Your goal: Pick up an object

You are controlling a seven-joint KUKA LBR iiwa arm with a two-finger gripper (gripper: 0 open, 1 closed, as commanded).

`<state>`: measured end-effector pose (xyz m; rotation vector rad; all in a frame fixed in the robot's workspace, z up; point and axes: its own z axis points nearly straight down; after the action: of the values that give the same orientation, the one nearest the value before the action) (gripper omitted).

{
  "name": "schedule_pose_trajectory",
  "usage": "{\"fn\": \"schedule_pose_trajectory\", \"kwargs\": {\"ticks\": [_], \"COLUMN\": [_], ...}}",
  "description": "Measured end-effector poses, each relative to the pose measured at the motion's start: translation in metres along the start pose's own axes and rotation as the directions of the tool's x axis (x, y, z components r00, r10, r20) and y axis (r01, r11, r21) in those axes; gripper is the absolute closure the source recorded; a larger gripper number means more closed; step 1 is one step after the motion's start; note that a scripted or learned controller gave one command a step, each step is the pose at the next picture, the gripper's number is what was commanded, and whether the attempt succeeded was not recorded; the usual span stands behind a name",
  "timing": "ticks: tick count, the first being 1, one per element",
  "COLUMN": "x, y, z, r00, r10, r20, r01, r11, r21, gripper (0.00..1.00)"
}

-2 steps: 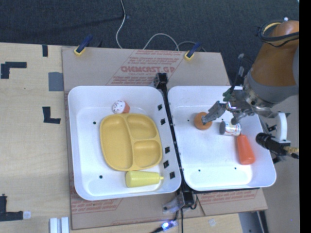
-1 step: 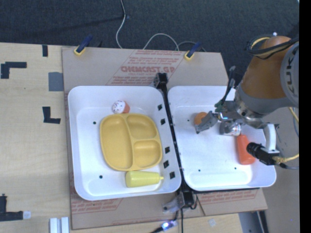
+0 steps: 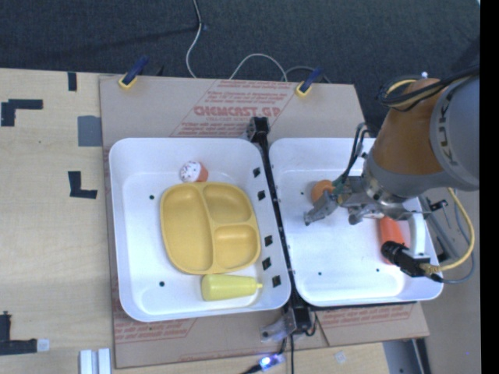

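My gripper [image 3: 335,211] hangs over the middle of the right bin [image 3: 312,283], fingers spread open with nothing between them. An orange round object [image 3: 321,188] lies just behind the left finger, close to it. A red-orange object [image 3: 391,231] lies at the bin's right side, partly under the arm's wrist. In the left bin [image 3: 129,287] sit a yellow divided plate [image 3: 209,227], a pale yellow squeeze-like object [image 3: 228,287] in front of it, and a small white and orange ball-like toy [image 3: 192,171] behind it.
A black divider [image 3: 267,201] runs between the two bins. Cardboard [image 3: 234,107] lies under both bins, held by yellow and blue clamps [image 3: 132,72] at the back. A black cable plug [image 3: 405,259] hangs by the right bin's front corner.
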<state>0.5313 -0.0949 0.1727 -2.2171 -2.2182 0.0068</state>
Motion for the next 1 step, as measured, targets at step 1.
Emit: {"fn": "schedule_pose_trajectory", "kwargs": {"ticks": [1], "x": [-0.0038], "y": [0.0029], "z": [0.0627], "r00": [1.000], "r10": [0.001], "r20": [0.000], "r01": [-0.001], "r11": [1.000], "r21": [0.001], "gripper": [0.00]}}
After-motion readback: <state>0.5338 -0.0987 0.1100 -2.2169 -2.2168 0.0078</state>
